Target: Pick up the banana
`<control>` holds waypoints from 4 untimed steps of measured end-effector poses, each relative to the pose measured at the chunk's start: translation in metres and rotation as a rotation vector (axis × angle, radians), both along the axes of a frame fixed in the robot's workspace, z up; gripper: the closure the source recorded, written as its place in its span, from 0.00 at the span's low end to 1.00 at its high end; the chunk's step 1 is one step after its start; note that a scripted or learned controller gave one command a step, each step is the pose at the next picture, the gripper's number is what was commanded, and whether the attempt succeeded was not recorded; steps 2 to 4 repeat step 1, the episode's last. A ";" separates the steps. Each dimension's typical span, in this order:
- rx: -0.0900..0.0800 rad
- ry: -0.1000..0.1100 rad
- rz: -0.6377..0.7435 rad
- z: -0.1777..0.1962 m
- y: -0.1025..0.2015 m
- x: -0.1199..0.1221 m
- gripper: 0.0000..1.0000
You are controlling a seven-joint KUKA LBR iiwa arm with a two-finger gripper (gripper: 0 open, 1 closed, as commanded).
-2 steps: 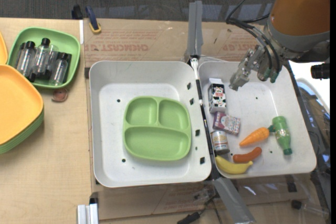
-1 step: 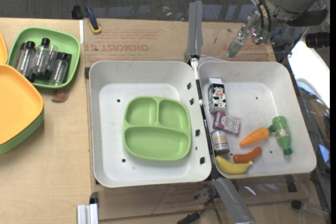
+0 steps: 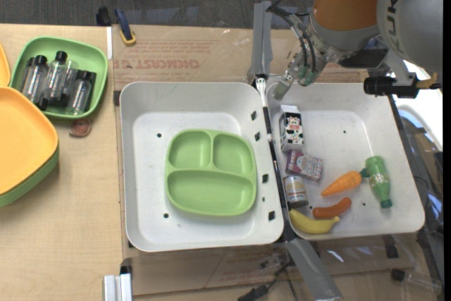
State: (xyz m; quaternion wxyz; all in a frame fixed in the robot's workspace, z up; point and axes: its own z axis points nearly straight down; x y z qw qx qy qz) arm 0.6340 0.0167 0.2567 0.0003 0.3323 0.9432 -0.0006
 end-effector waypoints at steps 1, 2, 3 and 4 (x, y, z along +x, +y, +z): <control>0.001 -0.002 0.179 -0.133 0.082 0.001 1.00; 0.001 -0.002 0.179 -0.133 0.082 0.001 1.00; 0.001 -0.002 0.179 -0.133 0.082 0.001 1.00; 0.001 -0.002 0.179 -0.133 0.082 0.001 1.00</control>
